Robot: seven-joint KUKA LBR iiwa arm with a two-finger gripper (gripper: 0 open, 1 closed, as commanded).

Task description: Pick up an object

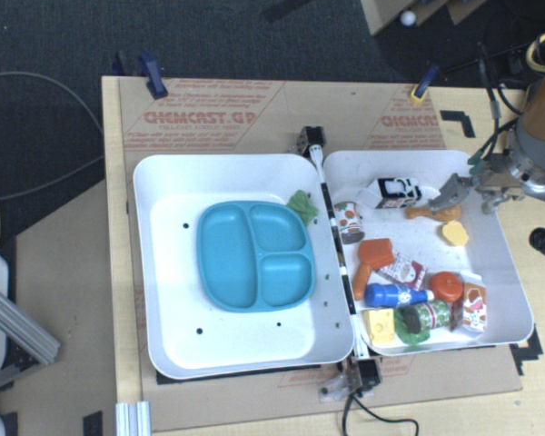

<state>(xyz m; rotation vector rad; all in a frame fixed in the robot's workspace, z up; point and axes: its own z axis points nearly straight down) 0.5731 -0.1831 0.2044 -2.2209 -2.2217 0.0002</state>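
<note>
The jaws hang at the right bin's far right side, the grey arm coming in from the right edge. Whether they are open or closed cannot be told at this size, and nothing is seen between them. Just below and left of them lies an orange-brown piece, touching or nearly touching the tips; which, I cannot tell. A yellow chunk sits just below that. To the left of the jaws lies a black-and-white packet, its print too small to read.

Farther toward the near edge the bin holds an orange block, a red-and-white wrapper, a blue tube, a red round item, a green can, a yellow block and a small red-patterned carton. A brown can stands by the divider between the bins. None of their labels can be read.

The left bin carries a blue divided plate, with a small green object at the plate's far right corner.

The table under both bins is covered with brown sheet printed in red; "CHEMCAST GP" can be read, repeated across it. A blue clamp grips its far left edge.
</note>
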